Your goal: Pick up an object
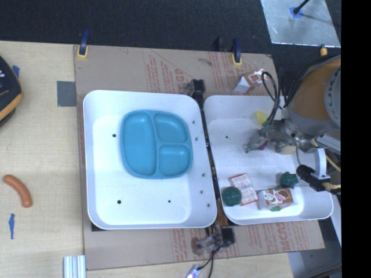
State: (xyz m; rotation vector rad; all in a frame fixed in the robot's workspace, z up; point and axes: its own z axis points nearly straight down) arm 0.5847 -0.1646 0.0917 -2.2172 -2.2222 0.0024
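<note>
So the arm (317,106) reaches in from the right, grey with that orange band, wrist bent down low over the right bin (232,112). The end effector (259,142) sits near the bin's middle, close to the floor; honestly can't tell if it's clenched or released, it's just a dark metal tangle from up here. In that bin, along the front: a round dark green ball (231,196), a small printed carton (243,188), another flat box (276,198), and a green lump (287,179). Left bin (101,172) has a smooth blue plastic divided plate (156,143). An orange sausage (18,190) lies on the wooden bench (37,155).
</note>
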